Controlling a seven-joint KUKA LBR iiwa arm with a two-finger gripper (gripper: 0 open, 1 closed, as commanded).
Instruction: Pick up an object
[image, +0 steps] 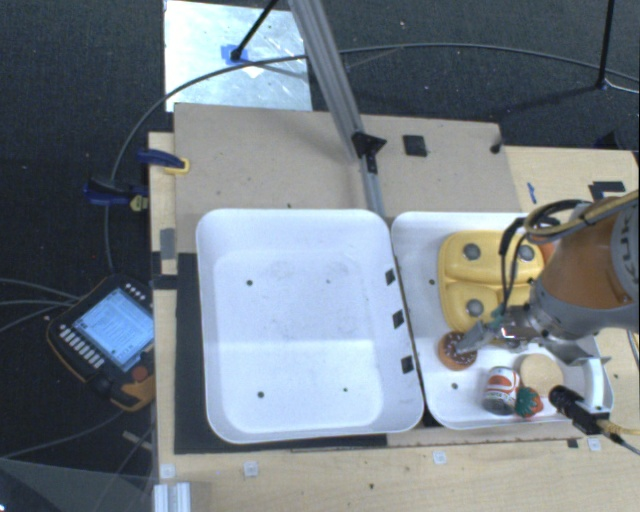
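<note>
Four things lie in the right bin (420, 300), all in its right half. Farthest is a yellow moulded piece (478, 275) with two dark holes, partly under the arm. Just near of it, toward the left, sits a small brown disc (458, 351) with pale specks. Near and right of the disc stands a small can (500, 389) with a white and red label; its writing is too small to read. Touching the can on the right is a little green and orange object (528, 402), too blurred to name.

One grey arm (590, 290) with an orange band comes in from the right over the yellow piece, black cables looping over its top. Its gripper (497, 332) hangs just above the disc and can; whether the fingers are spread or pressed together cannot be told, and nothing is seen between them.

Left of this bin, touching along black clips, is the left bin (215, 300). Both rest on a tan surface (280, 160). On the dark floor (60, 100) at far left lies a pendant (105, 335) with a lit blue screen, its text unreadable. Blue and yellow clamps (135, 180) grip the surface's far left edge, and a grey pole (335, 85) slants in from the far side.
</note>
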